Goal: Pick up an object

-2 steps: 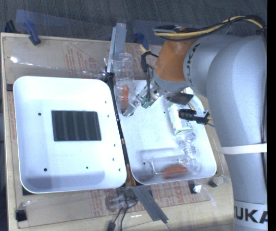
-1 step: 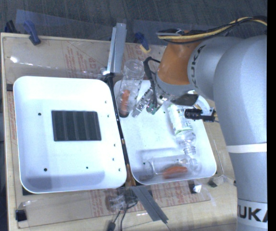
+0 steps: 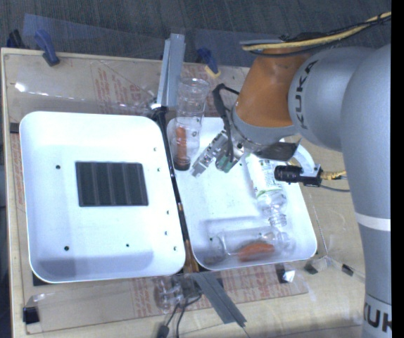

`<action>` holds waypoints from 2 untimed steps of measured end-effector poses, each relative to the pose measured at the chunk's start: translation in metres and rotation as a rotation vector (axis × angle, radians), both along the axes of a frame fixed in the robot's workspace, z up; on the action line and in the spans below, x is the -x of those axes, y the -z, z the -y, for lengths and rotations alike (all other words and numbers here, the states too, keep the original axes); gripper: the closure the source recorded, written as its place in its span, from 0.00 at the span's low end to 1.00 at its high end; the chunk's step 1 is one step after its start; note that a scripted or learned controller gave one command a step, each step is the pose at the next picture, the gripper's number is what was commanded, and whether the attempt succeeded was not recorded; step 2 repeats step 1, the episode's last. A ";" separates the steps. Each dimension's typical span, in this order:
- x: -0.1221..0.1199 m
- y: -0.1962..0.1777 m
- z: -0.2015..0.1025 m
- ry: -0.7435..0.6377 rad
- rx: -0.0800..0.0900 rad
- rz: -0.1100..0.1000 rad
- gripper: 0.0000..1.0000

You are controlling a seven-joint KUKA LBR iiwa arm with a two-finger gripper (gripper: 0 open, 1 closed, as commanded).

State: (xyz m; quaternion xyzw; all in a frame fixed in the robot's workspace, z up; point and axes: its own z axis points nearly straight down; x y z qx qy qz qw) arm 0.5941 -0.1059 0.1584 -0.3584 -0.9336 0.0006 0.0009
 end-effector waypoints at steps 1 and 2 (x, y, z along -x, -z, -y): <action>-0.036 -0.042 -0.011 0.295 0.001 0.002 1.00; -0.036 -0.042 -0.011 0.295 0.001 0.002 1.00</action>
